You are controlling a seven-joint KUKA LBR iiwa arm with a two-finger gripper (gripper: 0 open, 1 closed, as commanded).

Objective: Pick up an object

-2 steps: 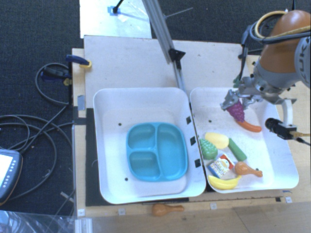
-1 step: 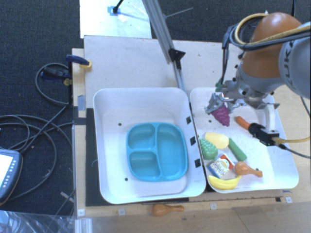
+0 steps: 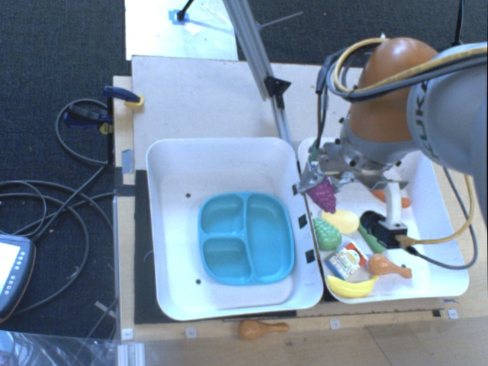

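We judged the lift best made straight up, slowly, clear of the divider between the two white bins point(image 3: 229, 147). The pincer point(image 3: 320, 180), at centre right of the frame, was clenched on the purple toy grape bunch point(image 3: 324, 194), which hung directly beneath its fingers, above the yellow toy lemon point(image 3: 343, 221).

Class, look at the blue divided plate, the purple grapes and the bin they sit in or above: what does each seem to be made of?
Blue divided plate: likely moulded plastic, smooth, soft sheen. Purple grapes, at the hand: probably toy plastic, uniform colour, bumpy. White bins: seemingly thin plastic, matte, rounded corners.
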